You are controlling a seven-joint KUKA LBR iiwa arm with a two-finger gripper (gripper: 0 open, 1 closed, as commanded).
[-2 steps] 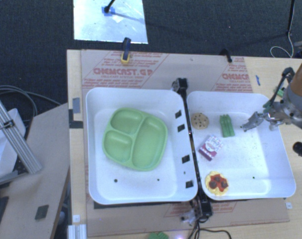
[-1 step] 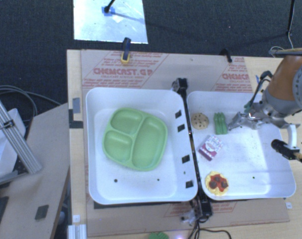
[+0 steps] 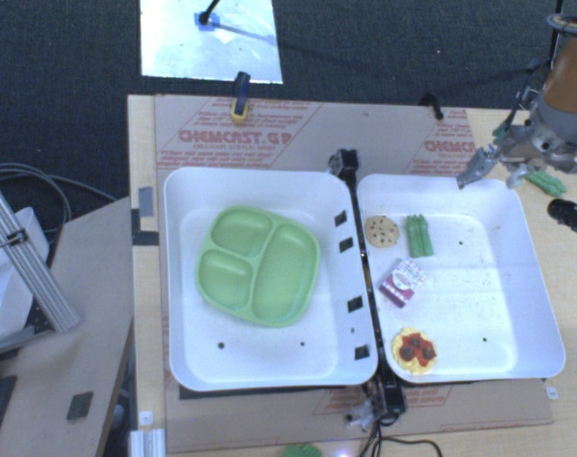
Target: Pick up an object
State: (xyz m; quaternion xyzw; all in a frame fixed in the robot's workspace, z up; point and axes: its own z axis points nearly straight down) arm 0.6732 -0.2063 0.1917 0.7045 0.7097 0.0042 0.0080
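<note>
Claw (image 3: 490, 163) hanging over the bench (image 3: 384, 127) just beyond the far right corner of the right bin (image 3: 531, 284), its fingers too blurred to tell how far apart they are standing, nothing showing between them. Four small objects are lying in the right bin, all toward its left side: one cookie (image 3: 381, 230) near the far left corner, one green asparagus bundle (image 3: 419, 235) just right of the cookie, one pink-and-white packet (image 3: 403, 281) nearer than both, one pizza piece (image 3: 415, 349) at the near left corner. One green divided plate (image 3: 260, 266) is sitting in the left bin (image 3: 189, 350), left of the right bin.
</note>
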